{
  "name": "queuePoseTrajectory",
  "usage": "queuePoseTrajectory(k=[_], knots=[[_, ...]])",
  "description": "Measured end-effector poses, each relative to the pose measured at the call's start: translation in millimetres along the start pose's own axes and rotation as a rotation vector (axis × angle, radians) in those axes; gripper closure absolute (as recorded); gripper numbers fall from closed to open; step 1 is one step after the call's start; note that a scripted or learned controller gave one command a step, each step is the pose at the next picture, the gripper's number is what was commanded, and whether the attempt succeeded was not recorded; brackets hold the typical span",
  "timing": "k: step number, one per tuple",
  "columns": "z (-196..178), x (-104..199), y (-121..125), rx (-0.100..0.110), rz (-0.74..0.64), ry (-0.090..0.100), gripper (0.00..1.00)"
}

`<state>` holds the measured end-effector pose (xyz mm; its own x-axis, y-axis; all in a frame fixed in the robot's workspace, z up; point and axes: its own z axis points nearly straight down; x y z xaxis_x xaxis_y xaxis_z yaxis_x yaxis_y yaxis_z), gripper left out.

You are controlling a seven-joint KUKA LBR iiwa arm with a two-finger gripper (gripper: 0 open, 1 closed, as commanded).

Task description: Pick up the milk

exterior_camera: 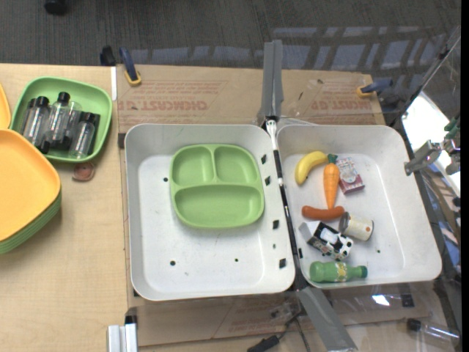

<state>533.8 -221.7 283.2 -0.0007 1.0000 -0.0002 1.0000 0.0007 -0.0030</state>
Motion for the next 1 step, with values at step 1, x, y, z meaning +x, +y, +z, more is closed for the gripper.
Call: queuePoseTrajectory(k=[1], knots=[[123.5,44.0,12.9,-0.001,-0.290,0.001,0.00]])
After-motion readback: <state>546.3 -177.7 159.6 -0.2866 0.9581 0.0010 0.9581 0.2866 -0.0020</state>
